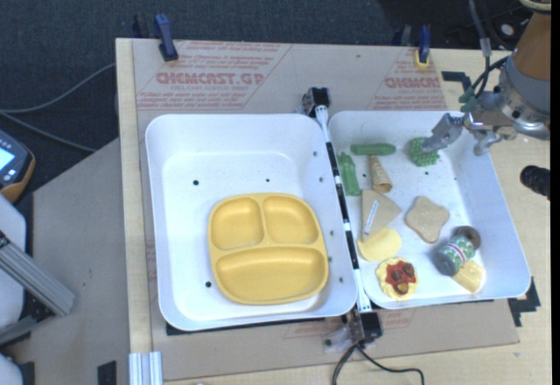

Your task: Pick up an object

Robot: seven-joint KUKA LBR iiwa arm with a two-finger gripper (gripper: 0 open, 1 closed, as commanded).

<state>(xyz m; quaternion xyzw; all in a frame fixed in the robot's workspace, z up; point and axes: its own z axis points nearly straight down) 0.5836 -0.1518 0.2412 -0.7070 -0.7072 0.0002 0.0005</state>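
Note:
My gripper (pixel 464 136) hangs over the far right corner of the right bin (pixel 499 199), fingers spread open with nothing between them. Its left finger (pixel 444 131) reaches down to a green broccoli floret (pixel 423 153) and seems to touch the floret's top right. Elsewhere in this bin lie a green bean pod (pixel 372 149), a green cucumber (pixel 348 173), a tan cone (pixel 379 171), a pale cheese wedge (pixel 378 215), a bread slice (pixel 426 219), a yellow chip (pixel 379 245), a small pizza with red topping (pixel 398 276), a tin can (pixel 455 252) and a yellow piece (pixel 471 276).
The left bin (pixel 175 199) holds a yellow divided plate (pixel 267 248). A black rail (pixel 337 191) runs between the two bins. Blue clamps (pixel 164 36) hold the board at the far edge. The arm's grey wrist (pixel 525 94) rises at the right.

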